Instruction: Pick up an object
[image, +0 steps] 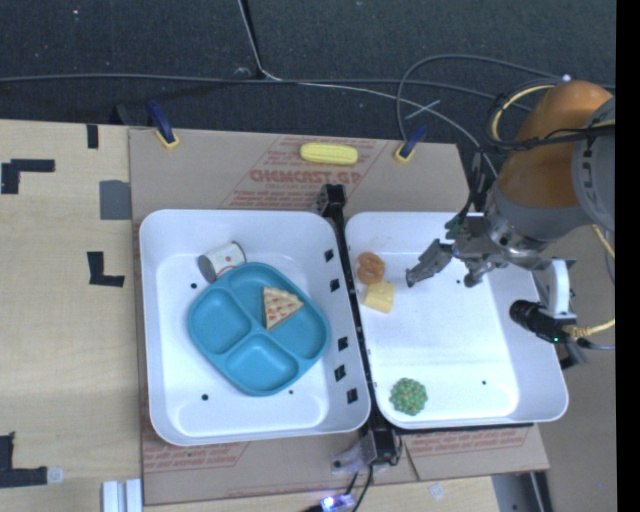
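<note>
The right bin (520, 395) holds three loose objects. Nearest the gripper are one small pale-yellow block (379, 297), like a cube of cheese, and one brown ring-shaped piece (371, 267), like a small doughnut or pretzel; the ring sits just behind the block, both close to the divider between the bins. The third is one green, bumpy, rounded clump (408, 396), like a broccoli head, near the front edge of the same bin and well apart from the other two.

The gripper (420, 272) hangs over the right bin, just right of the block and ring, its dark fingers pointing left toward them. Nothing shows between the fingers; whether they are spread or closed cannot be told from this slant.

The left bin (160, 330) holds one blue compartmented tray (240, 345), one triangular slice (280, 306) lying in one of its compartments, and one small grey-and-white cup (221, 261) tipped on its side by the tray's rear edge.

One yellow banana-like piece (328, 153) lies on the cardboard (220, 170) behind the bins.
</note>
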